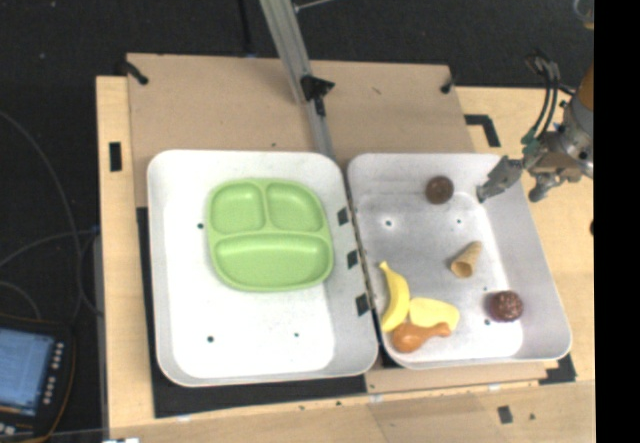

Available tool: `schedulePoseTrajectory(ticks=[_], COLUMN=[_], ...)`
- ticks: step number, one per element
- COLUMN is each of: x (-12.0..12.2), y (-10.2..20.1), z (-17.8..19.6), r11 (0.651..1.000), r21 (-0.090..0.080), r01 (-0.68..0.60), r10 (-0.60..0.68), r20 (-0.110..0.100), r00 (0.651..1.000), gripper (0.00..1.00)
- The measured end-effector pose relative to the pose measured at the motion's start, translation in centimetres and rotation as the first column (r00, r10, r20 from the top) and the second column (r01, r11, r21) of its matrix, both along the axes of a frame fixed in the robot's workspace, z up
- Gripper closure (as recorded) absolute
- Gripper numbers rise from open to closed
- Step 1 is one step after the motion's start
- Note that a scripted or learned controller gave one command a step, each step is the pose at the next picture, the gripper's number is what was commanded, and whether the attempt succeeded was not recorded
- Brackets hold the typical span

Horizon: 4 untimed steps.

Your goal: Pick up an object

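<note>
From my seat the arm is mostly cut off at the frame's right side; I can see only the gripper (pixel 519 181) and a bit of wrist with cables, hanging over the far right corner of the right bin (pixel 520 231). Its two fingers are spread wide, one pointing down-left toward the bin's far edge, the other toward the rim, with nothing between them.

In the right bin, a dark round object (pixel 439 190) lies near the far edge, just beside the left fingertip but apart from it. A small tan cone-shaped piece (pixel 465 258) sits near the middle. A dark reddish ball (pixel 505 306) rests toward the near right corner. Along the near left corner a yellow banana (pixel 395 297), a flat yellow piece (pixel 436 312) and an orange pear-like shape (pixel 416 335) are bunched together, touching; I can't make out exactly what the last two are.

The left bin (pixel 180 331) carries a green divided plate (pixel 270 235) with three compartments, set toward its far half.

Both bins rest on a tan bench (pixel 200 101) with black corner marks. A grey metal post (pixel 285 31) rises slantwise from the far edge between the bins. The floor around is dark. At the frame's lower left corner a screen device (pixel 30 376) glows blue, partly cut off; any text on it is too small to read.
</note>
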<state>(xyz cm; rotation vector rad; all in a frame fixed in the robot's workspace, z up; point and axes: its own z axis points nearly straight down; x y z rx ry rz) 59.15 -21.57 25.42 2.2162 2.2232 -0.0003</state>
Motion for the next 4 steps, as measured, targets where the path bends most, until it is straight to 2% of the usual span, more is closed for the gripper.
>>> schedulePoseTrajectory(ticks=[1,2,4], x=[0.0,-0.3,-0.1], y=[0.0,-0.6,-0.5], z=[0.0,-6.2,-15.6], r11=[1.000,1.000,1.000], r21=[-0.001,0.001,0.001], r01=[-0.001,0.004,0.005], r10=[0.001,-0.004,-0.005], r20=[0.000,-0.006,-0.004], r00=[1.000,1.000,1.000], gripper=[0.00,0.00,0.00])
